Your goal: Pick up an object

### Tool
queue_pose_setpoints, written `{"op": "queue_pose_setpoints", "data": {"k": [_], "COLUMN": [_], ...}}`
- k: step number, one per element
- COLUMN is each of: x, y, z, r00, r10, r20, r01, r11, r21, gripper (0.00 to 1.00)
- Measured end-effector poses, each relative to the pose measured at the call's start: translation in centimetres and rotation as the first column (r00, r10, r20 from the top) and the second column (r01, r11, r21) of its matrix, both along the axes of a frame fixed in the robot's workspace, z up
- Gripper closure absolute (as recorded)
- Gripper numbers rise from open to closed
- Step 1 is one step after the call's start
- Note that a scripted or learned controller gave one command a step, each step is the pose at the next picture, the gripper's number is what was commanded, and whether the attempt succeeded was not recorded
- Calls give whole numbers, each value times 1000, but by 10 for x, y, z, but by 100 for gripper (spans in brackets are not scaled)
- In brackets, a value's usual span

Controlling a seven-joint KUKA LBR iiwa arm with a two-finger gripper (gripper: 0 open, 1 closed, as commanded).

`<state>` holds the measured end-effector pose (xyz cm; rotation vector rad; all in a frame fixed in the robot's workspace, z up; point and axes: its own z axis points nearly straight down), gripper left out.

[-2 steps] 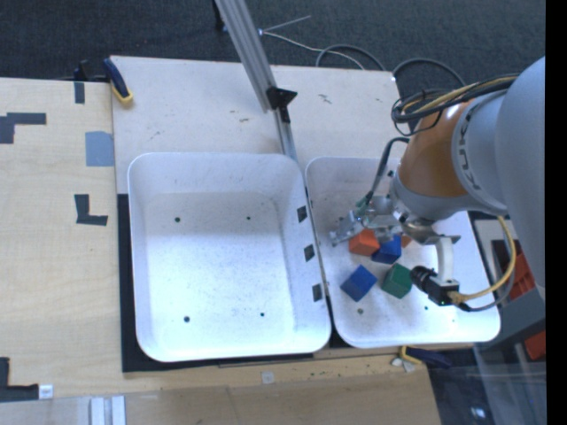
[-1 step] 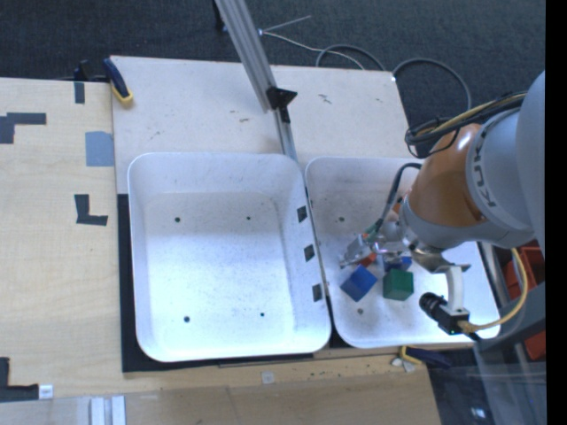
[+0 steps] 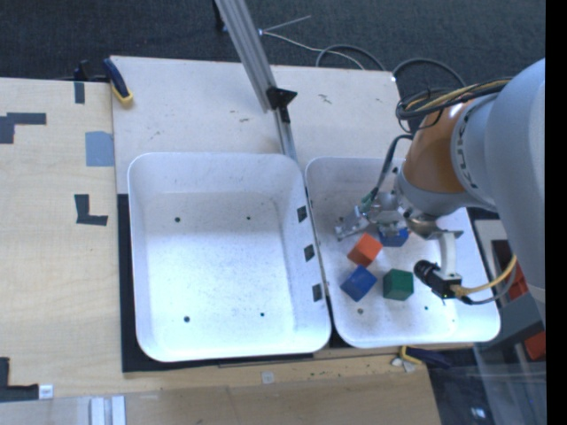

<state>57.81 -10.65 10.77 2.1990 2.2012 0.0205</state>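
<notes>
Dark carpet is seen behind a pale bench (image 3: 204, 104), on which two shallow white bins are set side by side, their inner walls touching. Relative to the right bin (image 3: 461, 326), the left bin (image 3: 151, 264) lies directly to its left and is speckled with small dark marks on its floor.

Four blocks are counted in the right bin. One orange block (image 3: 364, 250) is seen near the bin's middle. Two blue blocks are counted: one (image 3: 359, 283) just below the orange block, and one (image 3: 394, 235) just to its upper right, partly hidden under the arm. One green block (image 3: 399, 284) is placed just right of the lower blue block, apart from it by a narrow gap. All four are grouped near the middle of the bin, away from its walls, with bare floor left toward the bin's lower edge and upper left corner.

One grey arm (image 3: 523, 149) with an orange band is brought in over the right bin's right side. The gripper (image 3: 354, 226) is seen low over the bin, just above and left of the orange block; how wide it stands cannot be told. One metal pole (image 3: 252, 51) is seen slanting above the bins.
</notes>
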Motion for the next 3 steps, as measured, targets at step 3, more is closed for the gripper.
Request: {"op": "queue_pose_setpoints", "data": {"k": [3], "x": [-62], "y": [12], "z": [-16], "r00": [999], "r10": [0], "r20": [-33], "r01": [0], "r11": [1000], "r21": [13], "gripper": [0]}}
